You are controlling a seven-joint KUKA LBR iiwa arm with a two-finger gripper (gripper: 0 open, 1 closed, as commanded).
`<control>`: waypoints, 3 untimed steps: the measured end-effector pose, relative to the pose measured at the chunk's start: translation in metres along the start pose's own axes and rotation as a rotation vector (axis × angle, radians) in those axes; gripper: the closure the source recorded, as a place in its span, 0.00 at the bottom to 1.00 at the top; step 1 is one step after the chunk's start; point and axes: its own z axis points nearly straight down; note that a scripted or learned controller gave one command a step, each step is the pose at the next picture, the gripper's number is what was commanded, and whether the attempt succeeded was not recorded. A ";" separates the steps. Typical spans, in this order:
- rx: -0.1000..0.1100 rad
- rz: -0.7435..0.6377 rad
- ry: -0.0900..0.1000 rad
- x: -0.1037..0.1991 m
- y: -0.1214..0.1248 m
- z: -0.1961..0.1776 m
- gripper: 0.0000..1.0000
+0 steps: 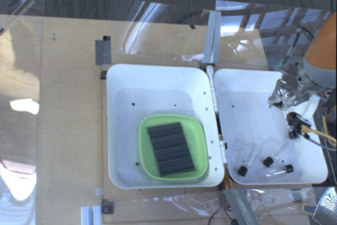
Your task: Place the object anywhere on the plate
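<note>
So looking down at the bench, there are two white bins side by side. The left bin (121, 113) has one green plate (146, 137) sitting toward its front, and there's a single dark ribbed block (169, 149) already lying flat on it, pretty much centred and tilted a bit.

The right bin (237, 113) has what look like three little clear vials with black caps (266, 162) clustered near the front edge, close together, a couple of them almost touching. They're see-through, so the count is my best guess, could be off by one.

The arm (322, 52) comes in from the right and the gripper (287, 95) hangs over the back right part of the right bin, well apart from the vials and nowhere near the plate. Honestly can't tell whether the claw is released or clenched from this angle, it's just a jumble of metal bits.

Progress-wise: if the dark block is the object, the job looks basically done, since it's resting fully on the plate. If a vial is meant to go over, then nothing has started on that yet and the whole pick-and-carry is left.
</note>
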 end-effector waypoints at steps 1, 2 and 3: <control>0.002 -0.087 0.002 0.026 -0.099 -0.011 1.00; 0.002 -0.134 0.002 0.081 -0.136 0.006 1.00; 0.004 -0.370 0.002 0.145 -0.172 0.007 1.00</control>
